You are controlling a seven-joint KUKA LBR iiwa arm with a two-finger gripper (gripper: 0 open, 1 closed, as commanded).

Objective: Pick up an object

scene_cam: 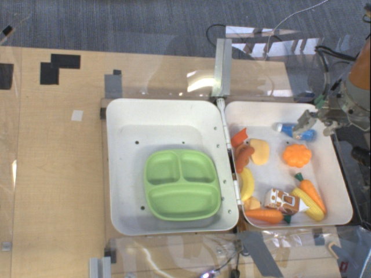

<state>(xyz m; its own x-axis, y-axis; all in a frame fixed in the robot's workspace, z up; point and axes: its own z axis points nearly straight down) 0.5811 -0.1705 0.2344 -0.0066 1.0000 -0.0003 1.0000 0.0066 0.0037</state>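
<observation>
The right bin (342, 181) holds several toy foods. A small blue and white object (291, 131) lies near its back, with an orange pumpkin-like piece (297, 154) just in front of it. My gripper (317, 124) hangs over the bin's back right corner, just right of the blue object. Its fingers are spread and nothing is between them. One fingertip (302, 123) sits directly above the blue object.
Also in the right bin are a red pepper (239, 136), a sausage (243, 154), a pale yellow piece (259, 151), a banana (247, 184), two carrots (264, 215) (312, 194) and a small carton (281, 201). The left bin (124, 126) holds a green divided plate (182, 184).
</observation>
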